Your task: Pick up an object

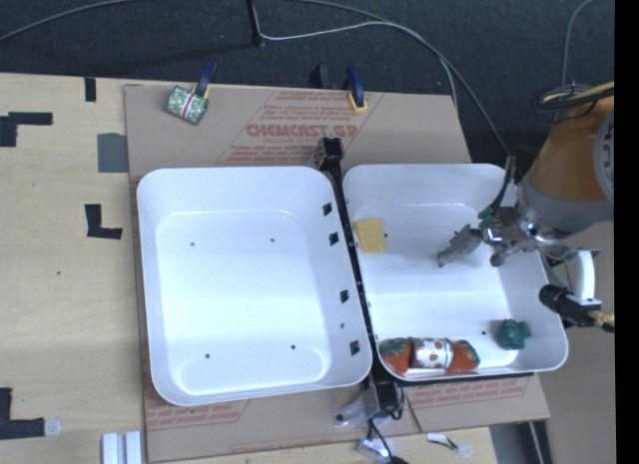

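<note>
Camera view: the end effector (pixel 457 249), its grip state impossible to tell, hovers in the right bin (pixel 429 181); the yellow sponge block (pixel 370 235) just beside it looks light, soft, best pinched across flat sides.

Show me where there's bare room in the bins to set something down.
The left bin is bare all over. In the right bin, the floor between the yellow block and the orange toy is free. The near edge, with the green object, and the gripper side are crowded.
</note>
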### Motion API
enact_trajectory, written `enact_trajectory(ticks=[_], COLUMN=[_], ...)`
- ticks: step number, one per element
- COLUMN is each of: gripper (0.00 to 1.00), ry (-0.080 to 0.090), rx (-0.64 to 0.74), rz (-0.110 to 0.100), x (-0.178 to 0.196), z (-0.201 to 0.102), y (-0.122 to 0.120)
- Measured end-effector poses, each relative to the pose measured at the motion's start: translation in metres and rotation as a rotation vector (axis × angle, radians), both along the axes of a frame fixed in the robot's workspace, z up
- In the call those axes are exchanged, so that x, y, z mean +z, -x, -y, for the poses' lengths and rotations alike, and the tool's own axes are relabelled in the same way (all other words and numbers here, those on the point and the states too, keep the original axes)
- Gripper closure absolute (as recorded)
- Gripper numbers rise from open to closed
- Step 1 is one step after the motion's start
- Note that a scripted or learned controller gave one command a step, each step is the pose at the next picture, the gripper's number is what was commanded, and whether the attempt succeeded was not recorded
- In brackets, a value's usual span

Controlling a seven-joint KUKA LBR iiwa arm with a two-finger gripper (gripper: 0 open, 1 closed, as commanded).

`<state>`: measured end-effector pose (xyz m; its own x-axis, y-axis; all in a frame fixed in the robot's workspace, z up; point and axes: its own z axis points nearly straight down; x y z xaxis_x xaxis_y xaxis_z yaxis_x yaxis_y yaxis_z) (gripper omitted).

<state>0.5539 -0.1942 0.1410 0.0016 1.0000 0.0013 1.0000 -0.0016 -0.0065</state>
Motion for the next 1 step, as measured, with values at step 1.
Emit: enact_trajectory(ticks=[1], gripper=[0.0], ry=[0.001], rx=[0.001], rz=[0.003], x=[-0.0165], z=[0.0032], y=[0.0336])
